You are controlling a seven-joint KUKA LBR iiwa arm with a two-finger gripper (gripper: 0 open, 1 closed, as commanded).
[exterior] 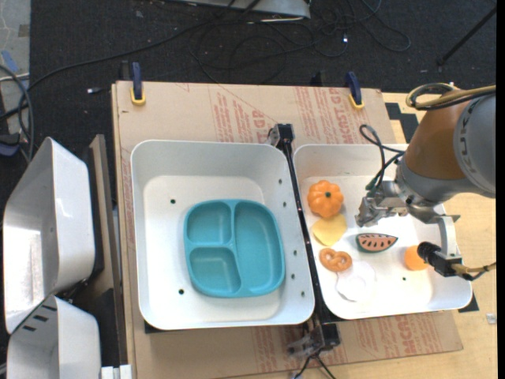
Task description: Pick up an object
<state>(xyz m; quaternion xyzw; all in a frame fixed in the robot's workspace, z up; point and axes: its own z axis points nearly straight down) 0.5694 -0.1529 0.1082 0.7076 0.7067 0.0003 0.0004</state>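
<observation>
Watermelon slice (376, 242) just below jaws (371, 209); jaw state unclear.

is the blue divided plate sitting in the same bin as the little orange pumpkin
No. The blue divided plate lies in the left bin, while the orange pumpkin sits in the right bin.

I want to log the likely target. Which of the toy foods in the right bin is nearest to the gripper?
The watermelon slice, red with a dark rind, lies just below the gripper. The orange pumpkin, the yellow piece and the pretzel lie farther to the left.
</observation>
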